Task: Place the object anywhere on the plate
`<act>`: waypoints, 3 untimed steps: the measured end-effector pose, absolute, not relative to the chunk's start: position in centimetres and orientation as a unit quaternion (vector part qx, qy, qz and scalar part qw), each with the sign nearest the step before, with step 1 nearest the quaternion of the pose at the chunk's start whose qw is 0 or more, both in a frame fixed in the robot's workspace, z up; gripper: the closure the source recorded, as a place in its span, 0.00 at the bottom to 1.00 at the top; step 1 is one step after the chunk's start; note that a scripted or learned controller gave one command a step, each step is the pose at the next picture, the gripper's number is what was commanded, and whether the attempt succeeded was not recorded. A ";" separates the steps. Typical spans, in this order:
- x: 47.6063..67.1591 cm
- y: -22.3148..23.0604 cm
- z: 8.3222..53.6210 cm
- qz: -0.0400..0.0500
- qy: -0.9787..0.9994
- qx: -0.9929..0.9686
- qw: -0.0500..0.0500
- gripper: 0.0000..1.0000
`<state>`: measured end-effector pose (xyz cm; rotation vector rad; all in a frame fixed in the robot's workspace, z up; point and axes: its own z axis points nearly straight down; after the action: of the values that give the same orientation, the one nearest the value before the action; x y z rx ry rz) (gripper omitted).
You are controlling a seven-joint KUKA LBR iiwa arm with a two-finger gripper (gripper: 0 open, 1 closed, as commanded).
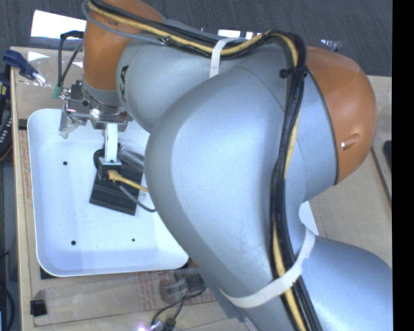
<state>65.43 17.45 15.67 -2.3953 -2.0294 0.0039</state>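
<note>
The gripper [72, 121] is being held low over the far left corner of the white bin [55, 212], close to its rim, and whether it is being set wide, narrow or closed on something cannot be told from this slant. Where the object and the plate are lying cannot be told either, since much of the desk [103, 292] is being covered by the bulk of the arm [248, 157]. The chief danger is judged to be an empty carry: if nothing is actually being gripped, a trip to the plate would be made for nothing and the task would be left undone. If something is being gripped, but only weakly or off-centre, it could be shaken loose while the arm is being swung across, and it would then be dropped on the bin floor short of the plate. A release from too high is also being counted as a risk, since the object could be bounced or rolled over the plate's edge. With the gripper so near the bin wall, any further descent or sideways shift could be driven into the rim, and the bin could be pushed along the desk. A blue clamp [17, 64] is lying just beyond that corner, where it could be struck by a wide swing.
</note>
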 end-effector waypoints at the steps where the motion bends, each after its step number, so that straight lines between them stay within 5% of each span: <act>1: 63.0 18.5 23.8 0.000 -0.683 -0.730 0.001 0.00; 3: 59.1 21.7 22.6 0.002 -0.689 -0.725 0.002 0.00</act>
<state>59.11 21.72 22.57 -2.2740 -2.1625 0.0066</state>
